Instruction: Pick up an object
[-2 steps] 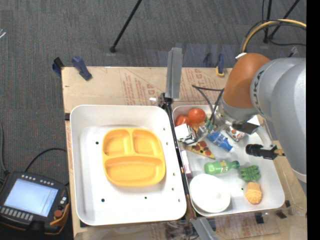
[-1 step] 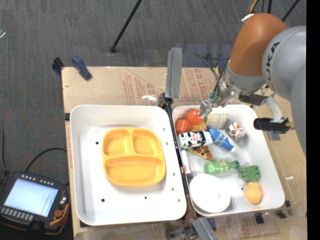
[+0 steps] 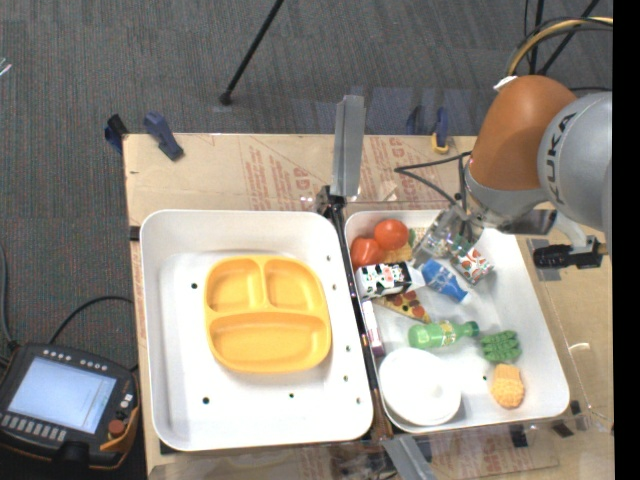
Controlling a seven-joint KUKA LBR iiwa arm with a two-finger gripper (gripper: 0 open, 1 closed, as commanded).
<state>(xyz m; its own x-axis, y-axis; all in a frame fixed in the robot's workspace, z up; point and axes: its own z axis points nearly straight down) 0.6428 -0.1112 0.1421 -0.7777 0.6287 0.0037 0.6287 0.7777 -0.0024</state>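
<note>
Blue bottle (image 3: 445,281) lies diagonally, neck lower-right

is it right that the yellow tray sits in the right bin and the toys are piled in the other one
Not quite: the yellow tray sits in the left bin, as the camera view shows. The toys are in the other one, the right bin.

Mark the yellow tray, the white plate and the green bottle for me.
yellow tray (image 3: 268,313): camera view, its large lower compartment.
white plate (image 3: 422,388): camera view, its centre.
green bottle (image 3: 440,335): camera view, mid-body.
</note>
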